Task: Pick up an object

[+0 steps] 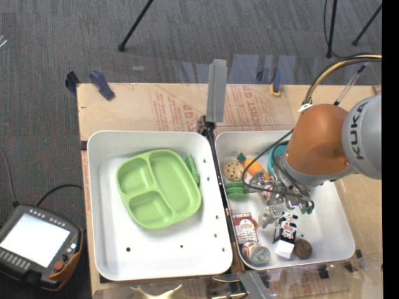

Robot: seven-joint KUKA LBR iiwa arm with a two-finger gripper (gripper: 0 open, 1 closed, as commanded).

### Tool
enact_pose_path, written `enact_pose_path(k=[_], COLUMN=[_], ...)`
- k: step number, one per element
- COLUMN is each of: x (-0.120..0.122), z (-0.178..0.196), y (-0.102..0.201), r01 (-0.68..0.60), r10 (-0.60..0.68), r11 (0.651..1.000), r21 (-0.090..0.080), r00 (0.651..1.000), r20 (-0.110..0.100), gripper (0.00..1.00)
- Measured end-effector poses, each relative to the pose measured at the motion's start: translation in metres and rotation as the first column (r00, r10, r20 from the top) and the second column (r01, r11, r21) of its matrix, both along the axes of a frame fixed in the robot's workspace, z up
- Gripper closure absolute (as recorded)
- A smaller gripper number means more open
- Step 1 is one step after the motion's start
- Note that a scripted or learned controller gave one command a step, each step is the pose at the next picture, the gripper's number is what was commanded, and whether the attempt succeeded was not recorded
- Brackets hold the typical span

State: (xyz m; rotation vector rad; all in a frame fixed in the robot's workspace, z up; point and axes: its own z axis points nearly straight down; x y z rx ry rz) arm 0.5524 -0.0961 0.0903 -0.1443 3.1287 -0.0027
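Observation:
My gripper (276, 209) hangs low in the right bin (331, 228), near its middle, under the orange wrist band. Just below it lies a black-and-white patterned box (287, 227). A red carton (245, 227) lies to its lower left, with a small can (257, 253) in front of that. A white cube (284, 248) and a brown ball (303, 248) sit at the bin's front. A round cookie (233, 169), an orange piece (253, 166) and a green item (235, 191) lie to the gripper's upper left. The arm hides part of the bin's back.
The left bin (106, 161) holds a green divided plate (159, 187). A grey upright post (217, 98) stands behind the wall between the bins. A teach pendant (37, 245) lies on the floor at the lower left.

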Motion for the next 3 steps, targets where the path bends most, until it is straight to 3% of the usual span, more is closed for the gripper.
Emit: enact_pose_path(k=[1,2,3], x=[0.051,0.006,0.091], z=[-0.002,-0.003,-0.004], y=[0.005,-0.002,-0.002], r01=[0.078,0.083,0.178], r10=[-0.078,-0.083,-0.178], r11=[0.997,0.997,0.984], r21=[0.002,0.002,0.003], r00=[0.997,0.996,0.984], r20=[-0.007,-0.010,-0.012], gripper=[0.00,0.00,0.00])
